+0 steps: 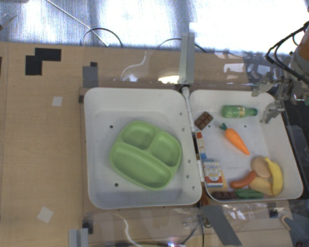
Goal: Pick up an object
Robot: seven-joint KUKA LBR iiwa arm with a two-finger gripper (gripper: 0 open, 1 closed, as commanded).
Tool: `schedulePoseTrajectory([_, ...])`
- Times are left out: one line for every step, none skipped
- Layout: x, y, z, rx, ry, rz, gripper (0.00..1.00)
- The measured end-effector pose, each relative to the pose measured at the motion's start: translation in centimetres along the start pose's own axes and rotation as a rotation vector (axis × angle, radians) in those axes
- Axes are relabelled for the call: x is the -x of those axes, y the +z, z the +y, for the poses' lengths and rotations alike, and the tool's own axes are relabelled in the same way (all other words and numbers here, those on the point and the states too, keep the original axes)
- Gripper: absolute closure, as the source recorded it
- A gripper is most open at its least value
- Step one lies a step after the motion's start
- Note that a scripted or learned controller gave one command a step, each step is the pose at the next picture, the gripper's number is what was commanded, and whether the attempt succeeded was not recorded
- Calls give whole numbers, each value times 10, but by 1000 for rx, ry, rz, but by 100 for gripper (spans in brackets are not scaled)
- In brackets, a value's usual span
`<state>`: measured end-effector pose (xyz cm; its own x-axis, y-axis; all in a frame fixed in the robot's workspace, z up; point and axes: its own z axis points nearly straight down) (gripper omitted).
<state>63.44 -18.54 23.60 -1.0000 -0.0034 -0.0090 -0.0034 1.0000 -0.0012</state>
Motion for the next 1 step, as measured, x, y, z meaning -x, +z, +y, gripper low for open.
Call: schedulePoseTrajectory([5,126,30,-2,-57,-8,0])
